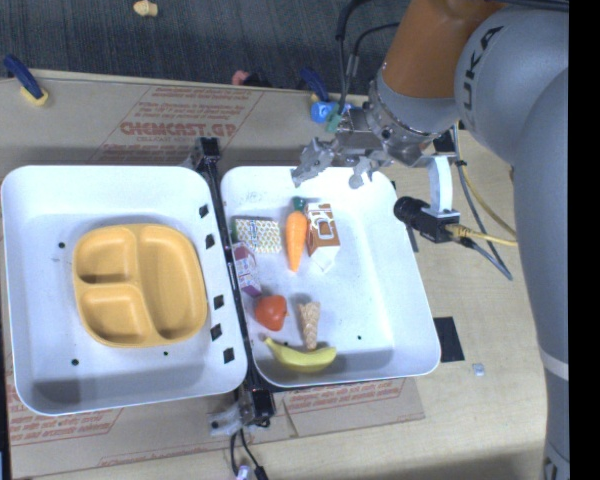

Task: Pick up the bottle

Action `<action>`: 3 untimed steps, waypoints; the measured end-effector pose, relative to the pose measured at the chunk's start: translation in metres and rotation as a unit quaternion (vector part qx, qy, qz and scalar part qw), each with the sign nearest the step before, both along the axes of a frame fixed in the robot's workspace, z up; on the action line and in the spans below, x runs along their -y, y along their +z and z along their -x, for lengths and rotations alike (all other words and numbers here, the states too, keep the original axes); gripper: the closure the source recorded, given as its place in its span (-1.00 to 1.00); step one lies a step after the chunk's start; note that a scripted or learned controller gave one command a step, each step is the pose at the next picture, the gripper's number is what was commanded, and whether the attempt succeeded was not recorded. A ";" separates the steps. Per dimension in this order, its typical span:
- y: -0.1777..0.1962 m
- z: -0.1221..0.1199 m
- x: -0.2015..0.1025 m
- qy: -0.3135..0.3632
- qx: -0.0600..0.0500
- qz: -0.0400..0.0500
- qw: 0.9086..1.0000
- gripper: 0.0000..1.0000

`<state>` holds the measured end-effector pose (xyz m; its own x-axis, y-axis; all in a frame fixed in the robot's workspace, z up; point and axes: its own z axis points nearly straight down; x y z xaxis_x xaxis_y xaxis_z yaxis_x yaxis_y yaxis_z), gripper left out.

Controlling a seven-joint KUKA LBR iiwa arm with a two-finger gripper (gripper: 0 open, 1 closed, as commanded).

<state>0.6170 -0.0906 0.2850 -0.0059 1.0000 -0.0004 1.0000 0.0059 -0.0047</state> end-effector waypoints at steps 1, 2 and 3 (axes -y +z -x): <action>0.010 0.000 0.000 0.002 -0.001 0.000 1.000 1.00; -0.055 0.068 0.028 0.016 0.000 0.000 1.000 1.00; -0.002 0.112 0.060 -0.032 0.001 0.000 0.999 1.00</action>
